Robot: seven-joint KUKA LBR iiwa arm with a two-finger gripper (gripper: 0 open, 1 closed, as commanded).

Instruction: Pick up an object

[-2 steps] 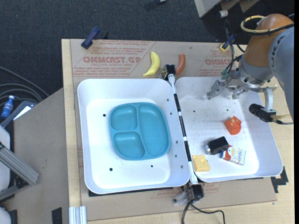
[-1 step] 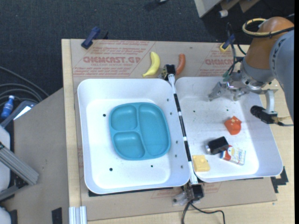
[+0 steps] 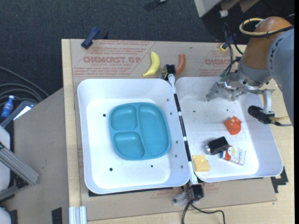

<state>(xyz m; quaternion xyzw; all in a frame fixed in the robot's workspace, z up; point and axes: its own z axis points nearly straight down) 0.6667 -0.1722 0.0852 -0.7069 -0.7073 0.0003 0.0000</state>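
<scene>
The right bin holds several small objects. An orange-red lump lies right of centre. Nearer the front are a black block, a yellow wedge and a small white-and-red packet. My gripper hangs over the far part of this bin, well behind the objects. Its fingers point down and stand spread, with nothing between them. The grey arm with its orange band comes in from the upper right.
A blue divided plate lies in the left bin. A banana and an orange sausage-like piece rest on the bench behind the bins. A black part with a cable juts over the right bin's right side.
</scene>
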